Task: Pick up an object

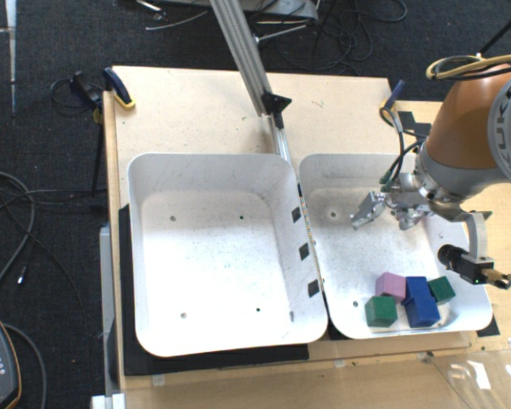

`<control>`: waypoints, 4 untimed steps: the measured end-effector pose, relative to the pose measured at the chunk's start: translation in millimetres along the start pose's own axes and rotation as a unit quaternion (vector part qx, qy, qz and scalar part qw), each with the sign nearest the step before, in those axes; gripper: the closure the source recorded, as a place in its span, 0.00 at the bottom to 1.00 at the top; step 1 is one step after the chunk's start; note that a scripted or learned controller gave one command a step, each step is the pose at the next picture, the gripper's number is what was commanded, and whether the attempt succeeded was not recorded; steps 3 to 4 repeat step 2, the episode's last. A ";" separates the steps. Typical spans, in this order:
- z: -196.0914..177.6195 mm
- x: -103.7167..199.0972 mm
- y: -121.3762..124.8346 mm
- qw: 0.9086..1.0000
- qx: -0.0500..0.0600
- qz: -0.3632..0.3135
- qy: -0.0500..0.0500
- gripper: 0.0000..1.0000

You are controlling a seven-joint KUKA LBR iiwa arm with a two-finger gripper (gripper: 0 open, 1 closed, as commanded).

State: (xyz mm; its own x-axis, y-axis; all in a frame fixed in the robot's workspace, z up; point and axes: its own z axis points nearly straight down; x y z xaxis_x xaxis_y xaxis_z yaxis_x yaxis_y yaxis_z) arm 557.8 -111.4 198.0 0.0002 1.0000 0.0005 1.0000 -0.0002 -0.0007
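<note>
Looking down from the camera view, I am reaching in over the right bin (324,186), my grey arm with its orange band (468,118) coming across that bin's far right corner. My jaws (390,211) are hanging over the bin's upper middle, with one metal finger (364,213) pointing toward the divider between the two bins. Nothing is sitting between my fingers, but whether they are spread or closed I cannot tell from this slant.

The things to pick are all clustering in the right bin's near right corner, well apart from my jaws. A pink block (391,285) is lying at the top left of the cluster. Just below it, a green cube (381,311) is resting nearest the bin's front wall. A blue block (420,301), looking like two pieces stacked or joined, is touching the pink one on its right. A smaller dark green block (441,290) is sitting just right of the blue one, close to the bin's right wall.

The left bin (145,177) is lying beside the right bin on the pale desk (196,109).
</note>
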 end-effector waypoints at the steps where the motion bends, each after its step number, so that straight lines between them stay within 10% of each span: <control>1: 3.3 31.2 -30.3 1.000 0.001 -0.002 0.000 0.00; 2: 104.6 -77.4 -21.2 1.000 0.000 0.003 -0.001 0.00; 4: 104.6 -77.4 -21.2 1.000 0.000 0.003 -0.001 0.00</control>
